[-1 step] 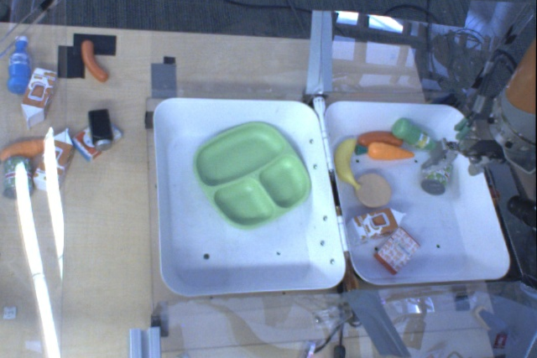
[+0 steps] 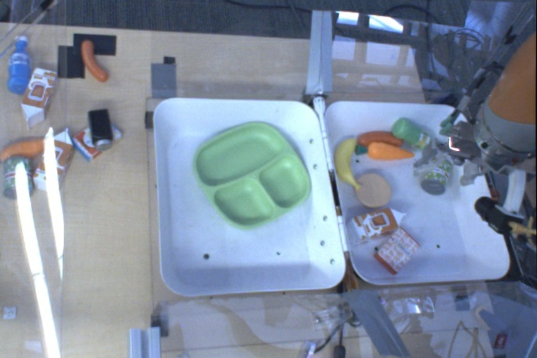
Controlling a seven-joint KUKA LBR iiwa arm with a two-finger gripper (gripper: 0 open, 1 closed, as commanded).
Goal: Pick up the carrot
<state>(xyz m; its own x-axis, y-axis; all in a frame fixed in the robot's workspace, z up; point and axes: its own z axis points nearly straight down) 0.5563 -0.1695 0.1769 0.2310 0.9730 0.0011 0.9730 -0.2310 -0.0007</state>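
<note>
- The arm is cut off by the right edge. The claw hangs over the upper right of the right bin. Whether it is apart or together cannot be told.
- A greyish round thing just beside the claw is too blurred to name.
- The carrot lies in the right bin's upper part, between a banana and the claw. It is left of the claw and apart from it.
- Print on the carton and the red box is too small to read.

The bench carries a left bin, right bin and blue bottle.
</note>
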